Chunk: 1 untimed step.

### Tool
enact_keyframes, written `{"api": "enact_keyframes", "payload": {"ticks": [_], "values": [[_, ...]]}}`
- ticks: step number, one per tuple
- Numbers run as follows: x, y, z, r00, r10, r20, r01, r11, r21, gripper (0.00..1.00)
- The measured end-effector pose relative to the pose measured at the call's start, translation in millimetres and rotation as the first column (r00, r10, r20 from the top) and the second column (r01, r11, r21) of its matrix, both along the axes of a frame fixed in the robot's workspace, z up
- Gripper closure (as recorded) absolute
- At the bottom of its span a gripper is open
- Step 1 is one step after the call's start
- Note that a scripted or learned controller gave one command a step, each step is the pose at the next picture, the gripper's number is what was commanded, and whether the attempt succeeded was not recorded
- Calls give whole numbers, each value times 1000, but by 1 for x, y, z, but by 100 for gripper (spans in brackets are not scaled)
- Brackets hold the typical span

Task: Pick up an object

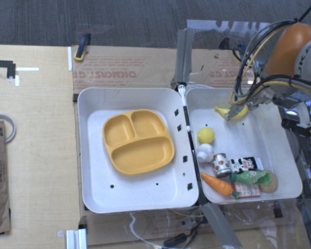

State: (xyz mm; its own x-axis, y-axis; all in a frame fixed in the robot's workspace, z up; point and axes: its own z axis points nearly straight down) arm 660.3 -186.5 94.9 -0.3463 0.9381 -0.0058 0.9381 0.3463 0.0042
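Where the claw (237, 111) reaches (right bin), a banana (229, 110) touches it.

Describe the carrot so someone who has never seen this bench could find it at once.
Start at the right-hand white bin and go to its near edge. The carrot lies there, left of the packets. It is the only long, tapered orange thing; the yellow ball nearby is round.

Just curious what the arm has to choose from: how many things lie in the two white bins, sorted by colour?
Yellow: 3 (divided plate, ball, banana)
Orange: 1 (carrot)
White: 1 (small ball)
Mixed colours: 4 (can, carton, green packet, flat packet)
Total: 9
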Motion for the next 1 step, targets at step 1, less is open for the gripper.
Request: {"api": "enact_keyframes", "payload": {"ticks": [1], "values": [[-1,41,-1,990,141,-4,-141,990,2,0]]}}
